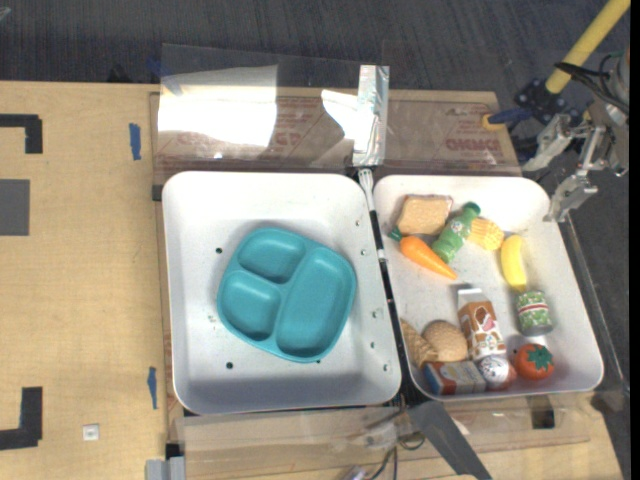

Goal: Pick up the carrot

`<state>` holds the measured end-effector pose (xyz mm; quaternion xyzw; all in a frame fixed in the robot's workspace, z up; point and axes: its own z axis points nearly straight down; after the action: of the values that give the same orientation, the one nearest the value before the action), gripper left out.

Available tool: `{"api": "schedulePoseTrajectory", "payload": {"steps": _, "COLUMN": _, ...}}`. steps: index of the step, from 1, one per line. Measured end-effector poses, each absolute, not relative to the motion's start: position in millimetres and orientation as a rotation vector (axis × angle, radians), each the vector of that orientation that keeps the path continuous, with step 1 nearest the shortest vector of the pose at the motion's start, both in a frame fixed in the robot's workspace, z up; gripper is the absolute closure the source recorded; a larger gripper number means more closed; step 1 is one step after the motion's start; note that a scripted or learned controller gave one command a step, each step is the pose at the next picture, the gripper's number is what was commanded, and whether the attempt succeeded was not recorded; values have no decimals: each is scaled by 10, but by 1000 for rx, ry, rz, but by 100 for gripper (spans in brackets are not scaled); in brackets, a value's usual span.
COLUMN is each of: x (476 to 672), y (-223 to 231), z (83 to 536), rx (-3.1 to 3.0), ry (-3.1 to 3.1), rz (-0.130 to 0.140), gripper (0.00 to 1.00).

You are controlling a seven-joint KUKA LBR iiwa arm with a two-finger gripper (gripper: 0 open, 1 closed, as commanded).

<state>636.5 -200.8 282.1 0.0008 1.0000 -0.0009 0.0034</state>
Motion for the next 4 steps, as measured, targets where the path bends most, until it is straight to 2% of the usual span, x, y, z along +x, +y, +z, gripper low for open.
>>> {"api": "schedulePoseTrajectory", "payload": {"steps": 1, "x": 6310, "y": -1639, "z": 1017, "rx": -233, "ry": 3120, "rz": -5, "gripper": 0}}
{"api": "schedulePoseTrajectory", "payload": {"steps": 2, "x": 6622, "y": -1043, "z": 885, "rx": -326, "ry": 3134, "rz": -2, "gripper": 0}}
{"api": "schedulePoseTrajectory", "payload": {"steps": 3, "x": 6161, "y": -914, "z": 895, "rx": -347, "ry": 3112, "rz": -3, "gripper": 0}}
{"api": "schedulePoseTrajectory", "payload": {"steps": 4, "x": 5355, "y": -1031, "z": 1291, "rx": -118, "ry": 3133, "rz": 0, "gripper": 0}}
